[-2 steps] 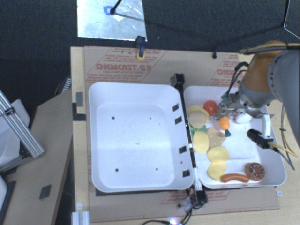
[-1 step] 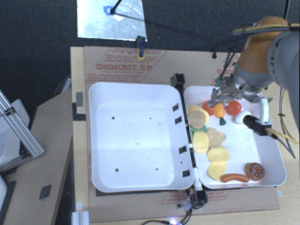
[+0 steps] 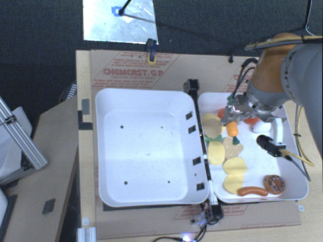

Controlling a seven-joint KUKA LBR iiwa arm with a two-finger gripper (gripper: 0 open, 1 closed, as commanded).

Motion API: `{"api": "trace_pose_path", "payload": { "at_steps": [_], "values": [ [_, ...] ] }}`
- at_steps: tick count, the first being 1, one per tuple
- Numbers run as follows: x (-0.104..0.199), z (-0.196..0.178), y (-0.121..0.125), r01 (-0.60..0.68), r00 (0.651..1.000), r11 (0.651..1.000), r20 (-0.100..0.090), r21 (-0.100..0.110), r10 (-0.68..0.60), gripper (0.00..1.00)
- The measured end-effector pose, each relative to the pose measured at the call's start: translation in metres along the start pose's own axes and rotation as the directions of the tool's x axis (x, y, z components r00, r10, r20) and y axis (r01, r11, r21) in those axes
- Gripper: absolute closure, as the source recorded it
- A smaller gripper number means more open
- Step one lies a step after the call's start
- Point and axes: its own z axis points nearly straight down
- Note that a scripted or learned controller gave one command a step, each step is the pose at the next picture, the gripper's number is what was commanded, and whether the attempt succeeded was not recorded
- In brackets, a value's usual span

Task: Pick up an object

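The gripper hangs low in the right bin, just over the small orange piece among the toy foods. If it grips anything, I cannot tell. I think nothing is lifted yet.

A cardboard-topped bench carries two white bins — left, right — side by side.

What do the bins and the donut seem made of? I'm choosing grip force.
Bins: probably thin moulded plastic, glossy white, with rounded corners and soft sheen. Donut: likely a toy of plastic or rubber, brown with speckled topping; too small to tell which.
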Motion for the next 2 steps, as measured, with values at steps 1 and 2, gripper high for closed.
{"api": "trace_pose_path", "payload": {
  "at_steps": [1,2],
  "values": [
    [0.038,-0.040,0.027,0.007,1.000,1.000,-0.001,-0.008,-0.007,1.00],
    [0.139,-0.038,0.041,0.012,1.000,1.000,-0.004,-0.004,-0.013,1.00]
  ]
}}
